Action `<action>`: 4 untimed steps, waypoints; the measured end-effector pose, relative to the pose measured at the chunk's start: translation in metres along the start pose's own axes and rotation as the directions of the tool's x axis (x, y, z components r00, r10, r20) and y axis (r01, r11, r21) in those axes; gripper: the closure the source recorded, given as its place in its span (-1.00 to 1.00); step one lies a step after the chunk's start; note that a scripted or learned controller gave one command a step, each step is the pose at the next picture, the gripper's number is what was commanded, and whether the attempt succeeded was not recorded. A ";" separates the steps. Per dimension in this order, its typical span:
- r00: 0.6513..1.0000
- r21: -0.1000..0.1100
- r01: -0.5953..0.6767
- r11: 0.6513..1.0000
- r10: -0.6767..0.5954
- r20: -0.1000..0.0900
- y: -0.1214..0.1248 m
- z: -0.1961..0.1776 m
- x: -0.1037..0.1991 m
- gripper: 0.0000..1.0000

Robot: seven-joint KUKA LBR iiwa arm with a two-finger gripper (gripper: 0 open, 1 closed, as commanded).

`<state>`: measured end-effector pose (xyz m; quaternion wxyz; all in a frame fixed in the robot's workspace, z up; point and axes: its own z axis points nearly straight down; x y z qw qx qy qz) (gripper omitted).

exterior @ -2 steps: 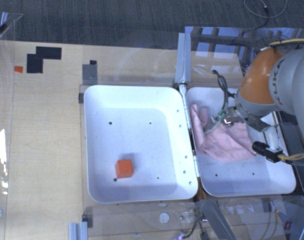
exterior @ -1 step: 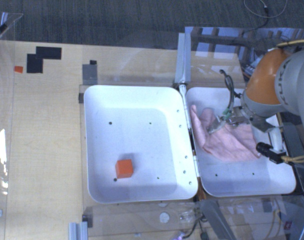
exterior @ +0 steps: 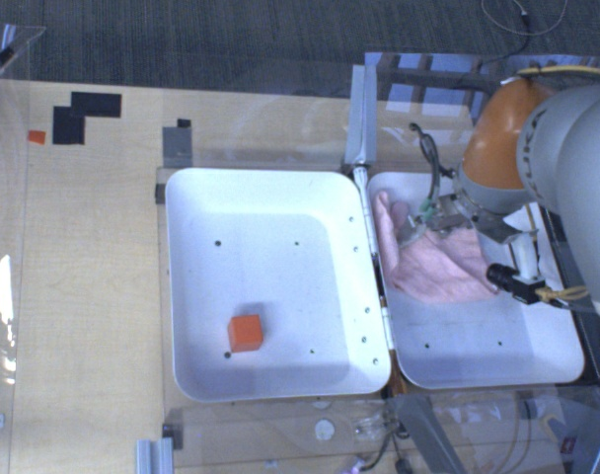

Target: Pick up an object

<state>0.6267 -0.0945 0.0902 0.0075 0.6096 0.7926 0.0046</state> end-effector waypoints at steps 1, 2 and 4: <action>1.000 0.002 0.013 1.000 -0.013 0.000 0.026 0.001 -0.003 -1.00; 1.000 -0.005 0.020 1.000 -0.020 0.004 0.029 -0.010 -0.003 1.00; 0.987 -0.002 0.163 0.987 -0.163 0.000 -0.006 -0.001 0.007 -1.00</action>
